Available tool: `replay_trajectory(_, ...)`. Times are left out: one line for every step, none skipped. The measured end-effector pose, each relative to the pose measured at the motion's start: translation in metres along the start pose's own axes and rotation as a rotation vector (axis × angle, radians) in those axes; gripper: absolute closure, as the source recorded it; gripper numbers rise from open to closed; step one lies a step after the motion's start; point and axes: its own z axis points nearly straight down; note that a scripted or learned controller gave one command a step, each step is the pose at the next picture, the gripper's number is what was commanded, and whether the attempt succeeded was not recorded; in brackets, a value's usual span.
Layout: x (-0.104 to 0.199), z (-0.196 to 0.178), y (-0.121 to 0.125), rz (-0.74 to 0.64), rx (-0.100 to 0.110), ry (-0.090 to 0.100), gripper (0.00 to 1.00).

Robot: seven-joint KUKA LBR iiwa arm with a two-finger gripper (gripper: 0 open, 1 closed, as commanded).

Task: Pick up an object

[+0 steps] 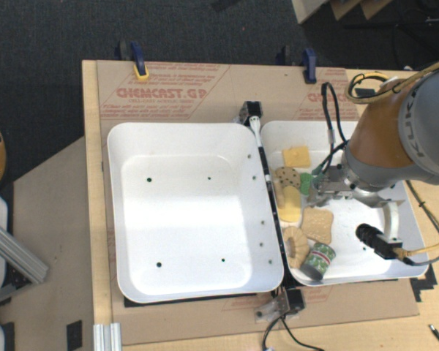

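Single fixed camera, high above surface (205, 86), looking down at slant. Mid distance: both white bins (124, 152) in full frame, dark floor (58, 20) beyond far edge. Arm (395, 137) enters from frame right.

arm (395, 134): reaches in from right, bent downward | tool (323, 189): low, pointing left

The arm (395, 134) runs off the right edge — its bulk hides the claw's tips.
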Motion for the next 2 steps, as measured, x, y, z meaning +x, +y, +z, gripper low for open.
replay_trajectory(0.0, 0.001, 0.0, 0.0, 0.001, 0.001, 0.0)
replay_trajectory(0.0, -0.01, 0.0, 0.001, -0.001, 0.0, 1.0)
